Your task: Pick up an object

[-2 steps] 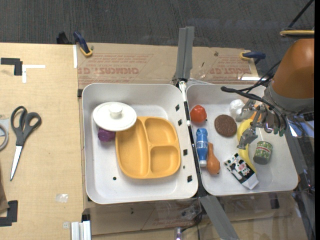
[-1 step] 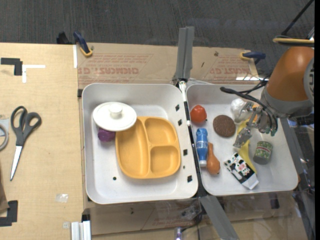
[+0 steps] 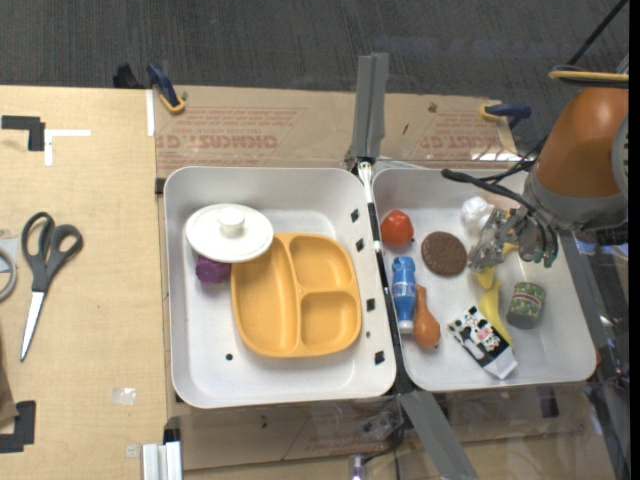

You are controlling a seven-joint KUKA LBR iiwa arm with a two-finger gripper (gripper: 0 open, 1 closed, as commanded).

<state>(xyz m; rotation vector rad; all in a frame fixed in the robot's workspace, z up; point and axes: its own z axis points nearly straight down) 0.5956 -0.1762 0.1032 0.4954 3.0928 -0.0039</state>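
Observation:
My gripper [image 3: 487, 256] hangs low over the right bin [image 3: 570, 368], just right of a brown round disc [image 3: 444, 253] and above a yellow banana-like piece [image 3: 487, 296]. Nothing is visibly held in it. Around it lie a white crumpled item [image 3: 474, 210], a green can [image 3: 525, 304], a black-and-white patterned box [image 3: 482, 340], a red ball [image 3: 397, 228], a blue bottle [image 3: 403, 293] and an orange-brown pear-shaped piece [image 3: 426, 324]. The arm's orange band [image 3: 585, 148] hides the bin's far right corner.
The left bin [image 3: 185, 368] holds a yellow divided tray [image 3: 297, 294], a white lid [image 3: 229, 232] and a purple object [image 3: 212, 271] under the lid's edge. Scissors [image 3: 42, 258] lie on the bench at left. A grey bar [image 3: 370, 108] stands between the bins at the back.

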